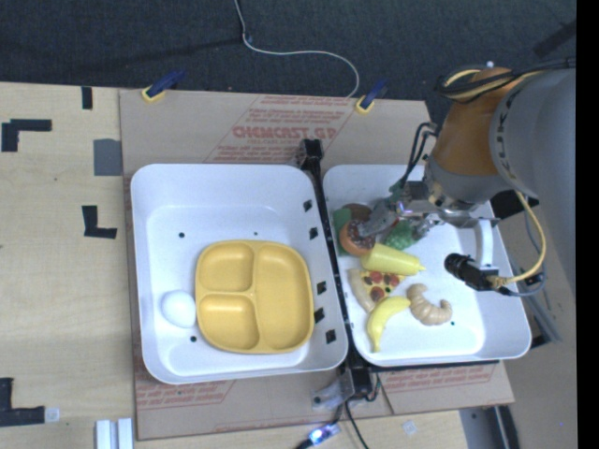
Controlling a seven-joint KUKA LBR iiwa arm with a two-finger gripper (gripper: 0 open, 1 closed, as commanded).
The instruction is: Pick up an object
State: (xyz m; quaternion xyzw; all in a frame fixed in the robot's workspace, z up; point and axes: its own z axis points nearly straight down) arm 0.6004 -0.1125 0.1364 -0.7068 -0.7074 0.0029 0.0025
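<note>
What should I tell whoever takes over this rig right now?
Gripper: low in the right bin, at its upper left among the toy food; finger state can't be judged, and nothing visibly held.
Right bin: banana, croissant, pizza slice, yellow corn-like piece, green item, brown round item.
Left bin: yellow divided plate, white ball.
Done: arm is over the pile.
Left: grasp and lift one object.

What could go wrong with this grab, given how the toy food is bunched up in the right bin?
The gripper sits low over a tight cluster: the green item, yellow corn and brown round piece crowd together, so it may nudge neighbours or pinch two. It is also near the divider, risking a bump.
</note>
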